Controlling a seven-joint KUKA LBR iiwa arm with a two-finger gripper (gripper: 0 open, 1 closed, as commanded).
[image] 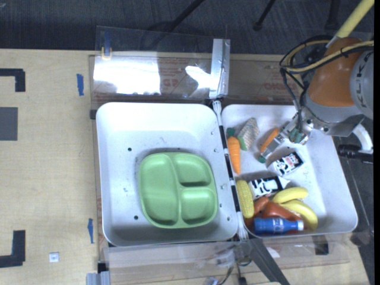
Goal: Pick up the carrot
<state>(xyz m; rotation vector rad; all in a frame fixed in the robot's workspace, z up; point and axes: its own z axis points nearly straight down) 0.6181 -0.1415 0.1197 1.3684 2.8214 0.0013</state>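
Observation:
The carrot (235, 154) is orange with a green top. It lies lengthwise along the left wall of the right bin (332, 177), green end toward the back. My gripper (268, 152) hangs over the middle of the right bin, a short way right of the carrot and apart from it. It points down and to the left. A small orange piece (269, 138) shows just beside its tip. The carrot rests on the bin floor, not in the gripper.
In the right bin are a corn cob (244, 198), bananas (298, 204), a blue bottle (278, 225), two black-and-white cartons (289, 163) and a grey-brown object (249, 130). A green divided plate (178, 189) lies in the left bin (119, 129).

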